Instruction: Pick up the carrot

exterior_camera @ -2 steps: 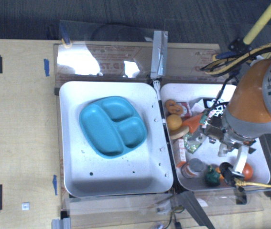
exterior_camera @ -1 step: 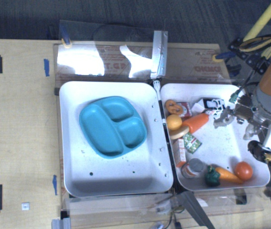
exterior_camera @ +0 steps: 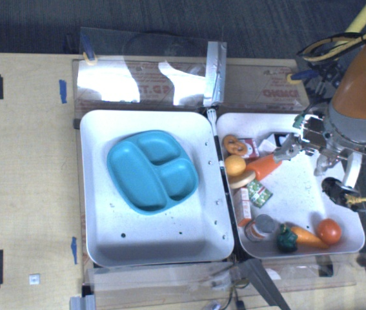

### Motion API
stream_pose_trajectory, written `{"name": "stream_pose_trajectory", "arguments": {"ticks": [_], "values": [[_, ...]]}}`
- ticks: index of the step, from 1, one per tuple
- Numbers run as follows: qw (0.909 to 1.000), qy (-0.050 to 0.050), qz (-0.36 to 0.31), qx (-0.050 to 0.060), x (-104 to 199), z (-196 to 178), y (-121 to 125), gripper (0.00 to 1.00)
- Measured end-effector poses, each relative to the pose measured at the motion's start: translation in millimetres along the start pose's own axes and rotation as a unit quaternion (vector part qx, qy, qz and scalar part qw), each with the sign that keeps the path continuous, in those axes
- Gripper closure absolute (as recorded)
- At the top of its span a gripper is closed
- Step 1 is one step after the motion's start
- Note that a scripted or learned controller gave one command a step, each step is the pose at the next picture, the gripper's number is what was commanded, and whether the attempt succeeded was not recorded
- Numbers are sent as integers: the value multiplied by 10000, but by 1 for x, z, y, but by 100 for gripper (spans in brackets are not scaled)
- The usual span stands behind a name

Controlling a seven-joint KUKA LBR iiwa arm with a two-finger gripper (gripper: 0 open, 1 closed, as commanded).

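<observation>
Pincer (exterior_camera: 290,146) sits at the carrot (exterior_camera: 264,166) tip, grip state unclear; crowded against the lemon (exterior_camera: 235,166), it may slip.

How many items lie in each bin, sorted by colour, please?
Blue: 1, the divided plate, left bin
Orange: 3, the carrot, a second carrot-like piece, a round fruit
Red: 1, the tomato
Brown: 1, the pretzel
Total: 6

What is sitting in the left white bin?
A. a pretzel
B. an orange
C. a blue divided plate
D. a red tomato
C: the blue divided plate lies in the left bin, while the food items are all in the right bin.
</observation>
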State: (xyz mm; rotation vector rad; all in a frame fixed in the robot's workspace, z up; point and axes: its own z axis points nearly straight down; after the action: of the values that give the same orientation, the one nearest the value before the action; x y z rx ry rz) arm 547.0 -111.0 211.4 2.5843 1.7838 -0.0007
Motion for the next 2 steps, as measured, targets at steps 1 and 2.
{"name": "stream_pose_trajectory", "arguments": {"ticks": [1, 2], "values": [[9889, 9, -1483, 28, 6, 62, 3, 0], [9888, 9, -1489, 7, 6, 51, 5, 100]]}}
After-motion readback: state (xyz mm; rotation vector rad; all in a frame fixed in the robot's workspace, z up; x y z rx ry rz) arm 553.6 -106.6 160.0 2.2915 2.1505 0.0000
